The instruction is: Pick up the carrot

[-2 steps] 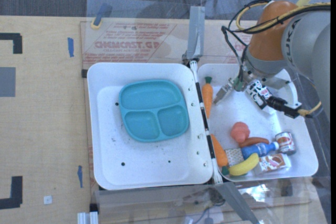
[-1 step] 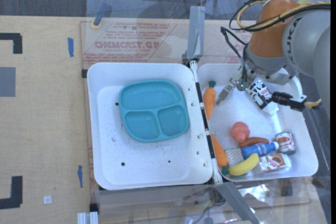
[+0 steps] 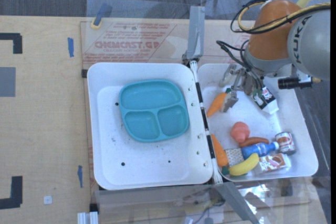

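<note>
The gripper (image 3: 231,93) sits right at the top end of the carrot (image 3: 216,105). I cannot tell if its jaws are closed. Next it should squeeze and lift.

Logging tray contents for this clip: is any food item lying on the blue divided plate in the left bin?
No. The blue divided plate shows three bare compartments, while the carrot lies in the right bin.

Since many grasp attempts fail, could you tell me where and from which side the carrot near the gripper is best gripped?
Grip the carrot across its thick middle, coming straight down from above. It lies flat and slanted in the right bin, with its sides free. The bin wall runs close on its left, so close the gripper across the narrow width rather than along its length.
</note>
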You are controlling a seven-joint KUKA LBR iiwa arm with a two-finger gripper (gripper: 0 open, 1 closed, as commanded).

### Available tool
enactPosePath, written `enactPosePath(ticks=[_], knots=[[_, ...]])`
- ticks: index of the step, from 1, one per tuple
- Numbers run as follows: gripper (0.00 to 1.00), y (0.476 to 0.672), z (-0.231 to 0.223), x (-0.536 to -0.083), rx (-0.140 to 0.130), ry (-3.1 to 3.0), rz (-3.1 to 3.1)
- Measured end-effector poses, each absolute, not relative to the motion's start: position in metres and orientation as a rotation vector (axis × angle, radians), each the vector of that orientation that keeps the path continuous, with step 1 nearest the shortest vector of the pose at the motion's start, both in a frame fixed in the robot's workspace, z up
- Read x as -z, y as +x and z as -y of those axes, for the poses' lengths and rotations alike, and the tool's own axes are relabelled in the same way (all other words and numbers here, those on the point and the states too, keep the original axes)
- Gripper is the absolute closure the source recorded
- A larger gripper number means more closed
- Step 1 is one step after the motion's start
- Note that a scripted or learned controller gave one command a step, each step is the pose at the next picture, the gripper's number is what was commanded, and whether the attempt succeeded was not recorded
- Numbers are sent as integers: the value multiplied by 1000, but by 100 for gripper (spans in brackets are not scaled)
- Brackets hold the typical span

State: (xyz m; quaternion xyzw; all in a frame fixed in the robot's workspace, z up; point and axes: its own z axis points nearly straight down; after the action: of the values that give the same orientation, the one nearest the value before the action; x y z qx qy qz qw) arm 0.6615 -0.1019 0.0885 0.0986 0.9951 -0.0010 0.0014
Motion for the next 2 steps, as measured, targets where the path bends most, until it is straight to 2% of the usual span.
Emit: enactPosePath(ticks=[1,2], knots=[[100,665,102,-101,-3,316,-3109],[100,630,143,-89,0,131,-3130]])
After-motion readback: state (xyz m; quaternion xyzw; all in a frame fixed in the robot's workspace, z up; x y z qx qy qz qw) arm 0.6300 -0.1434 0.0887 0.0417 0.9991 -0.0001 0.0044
